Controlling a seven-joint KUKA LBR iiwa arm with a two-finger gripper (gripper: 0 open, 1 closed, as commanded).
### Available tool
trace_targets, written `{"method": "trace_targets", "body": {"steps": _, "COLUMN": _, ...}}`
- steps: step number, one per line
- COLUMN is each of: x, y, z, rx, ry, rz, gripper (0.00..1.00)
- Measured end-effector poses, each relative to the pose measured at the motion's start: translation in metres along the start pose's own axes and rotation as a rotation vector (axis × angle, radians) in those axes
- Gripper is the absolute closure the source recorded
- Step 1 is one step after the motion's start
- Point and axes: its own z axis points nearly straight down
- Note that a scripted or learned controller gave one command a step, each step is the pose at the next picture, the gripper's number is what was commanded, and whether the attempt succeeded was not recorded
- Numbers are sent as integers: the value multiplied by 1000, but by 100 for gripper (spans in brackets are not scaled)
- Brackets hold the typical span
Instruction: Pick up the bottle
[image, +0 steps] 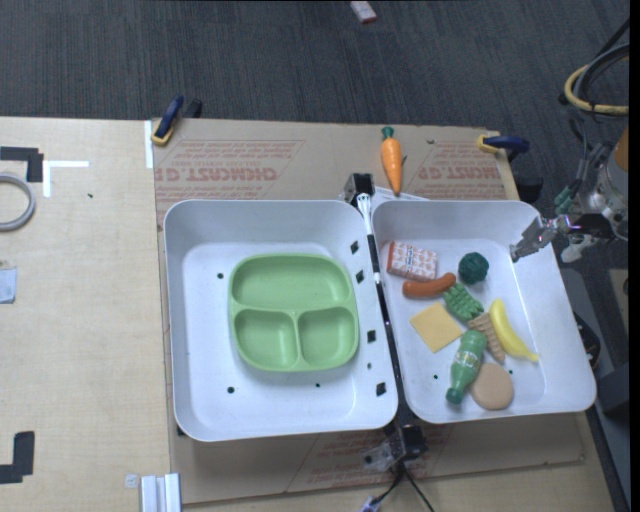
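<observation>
Pincer (535, 238) hangs over the right bin's (570, 330) far right rim; whether it is apart or together cannot be told. Green bottle (465, 365) lies well below-left of it, beside a banana (510, 333).

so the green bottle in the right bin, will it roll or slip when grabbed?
The green bottle lies on its side, round-bodied, so it would probably roll if nudged. It looks like smooth plastic, likely light and a bit slippery. The banana and the tan round piece crowd it, so a grab may shift them.
</observation>
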Motion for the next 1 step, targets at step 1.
{"method": "trace_targets", "body": {"steps": 1, "x": 0, "y": 1, "z": -10, "rx": -1, "ry": -2, "rz": -3, "gripper": 100}}
